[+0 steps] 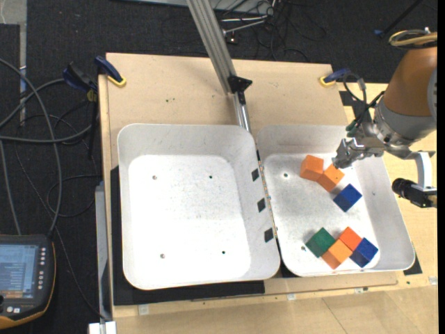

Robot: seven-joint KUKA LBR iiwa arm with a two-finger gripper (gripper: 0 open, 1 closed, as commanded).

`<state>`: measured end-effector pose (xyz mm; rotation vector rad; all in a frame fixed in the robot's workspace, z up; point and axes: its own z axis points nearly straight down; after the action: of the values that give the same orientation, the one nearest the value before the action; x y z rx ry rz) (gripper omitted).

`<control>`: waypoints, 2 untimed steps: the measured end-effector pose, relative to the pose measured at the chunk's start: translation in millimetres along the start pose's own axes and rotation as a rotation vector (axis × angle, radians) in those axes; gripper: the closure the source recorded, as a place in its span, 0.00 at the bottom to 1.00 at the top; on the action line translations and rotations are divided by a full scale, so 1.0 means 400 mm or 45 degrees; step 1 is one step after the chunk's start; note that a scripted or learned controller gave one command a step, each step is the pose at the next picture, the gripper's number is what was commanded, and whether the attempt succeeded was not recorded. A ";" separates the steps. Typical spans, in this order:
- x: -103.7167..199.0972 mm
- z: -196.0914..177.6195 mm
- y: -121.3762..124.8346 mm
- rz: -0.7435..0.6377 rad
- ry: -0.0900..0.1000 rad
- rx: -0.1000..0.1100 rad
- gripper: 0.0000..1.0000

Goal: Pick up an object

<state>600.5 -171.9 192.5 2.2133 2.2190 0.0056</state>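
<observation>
In the right bin (pixel 389 207) lie several small blocks. An orange block (pixel 312 165) and a second orange block (pixel 332 177) sit together near the bin's upper middle, with a blue block (pixel 347 197) just below them. At the bin's front a green block (pixel 320 242), an orange block (pixel 344 247) and a blue block (pixel 363 252) form a cluster. My gripper (pixel 345 155) hangs low over the upper right part of this bin, its tip right beside the second orange block's upper right edge. Nothing shows between its fingers.
The left bin (pixel 139 186) stands beside the right one, their rims meeting at the middle. A slanted metal bar (pixel 215 40) runs from the top down to the bins' shared edge. Blue and yellow clamps (pixel 108 69) hold the board's back corners. A pendant (pixel 21 277) lies at lower left.
</observation>
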 end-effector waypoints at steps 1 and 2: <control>-0.001 -0.120 0.005 0.000 0.000 0.001 1.00; 0.138 -0.143 0.034 -0.007 0.005 0.005 1.00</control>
<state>613.3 -116.6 249.5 2.2107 2.2294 0.0057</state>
